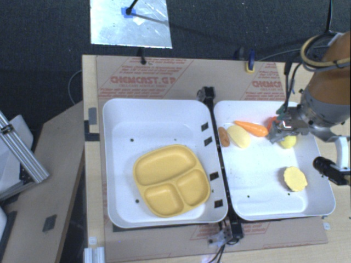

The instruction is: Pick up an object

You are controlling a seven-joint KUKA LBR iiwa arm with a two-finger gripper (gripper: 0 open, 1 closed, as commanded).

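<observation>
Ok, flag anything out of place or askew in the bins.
Nothing spilled or damaged. The yellow tray sits skewed in the left bin. One small brown piece lies tight against the right bin's left wall, apart from the carrot.

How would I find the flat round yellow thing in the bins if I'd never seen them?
Look at the right bin, the one without the yellow divided plate. The flat round yellow piece lies alone near the bin's lower right corner, apart from the food up top. The carrot is long and orange, and the pale yellow piece beside it is paler.
</observation>
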